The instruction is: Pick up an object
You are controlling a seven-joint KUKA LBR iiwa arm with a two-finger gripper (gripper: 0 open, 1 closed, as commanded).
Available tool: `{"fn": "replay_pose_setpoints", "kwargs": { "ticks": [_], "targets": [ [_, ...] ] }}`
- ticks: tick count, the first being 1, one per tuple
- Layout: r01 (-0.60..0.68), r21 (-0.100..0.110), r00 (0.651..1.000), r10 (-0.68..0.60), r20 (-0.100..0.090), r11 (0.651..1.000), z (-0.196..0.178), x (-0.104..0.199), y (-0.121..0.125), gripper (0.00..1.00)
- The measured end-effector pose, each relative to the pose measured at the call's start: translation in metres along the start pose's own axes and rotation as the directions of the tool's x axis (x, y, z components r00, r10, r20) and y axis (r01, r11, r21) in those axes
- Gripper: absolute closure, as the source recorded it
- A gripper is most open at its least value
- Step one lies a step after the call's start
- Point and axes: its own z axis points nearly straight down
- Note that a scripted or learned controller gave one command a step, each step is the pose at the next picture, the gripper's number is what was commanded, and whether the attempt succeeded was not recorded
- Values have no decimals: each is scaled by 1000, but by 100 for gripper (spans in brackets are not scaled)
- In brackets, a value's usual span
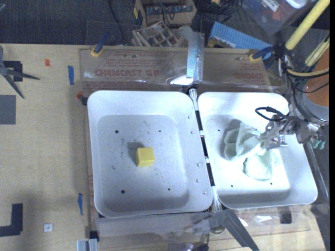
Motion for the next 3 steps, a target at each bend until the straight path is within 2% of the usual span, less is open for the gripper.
{"fn": "replay_pose_setpoints", "kwargs": {
  "ticks": [1, 2, 3],
  "targets": [
    [-305, 3, 952, 305, -23, 952, 109, 36, 42, 100],
    [-179, -1, 984, 179, -20, 984, 20, -6, 82, 100],
    [-399, 5, 916, 399, -23, 917, 19, 32, 102, 100]
  ]
}}
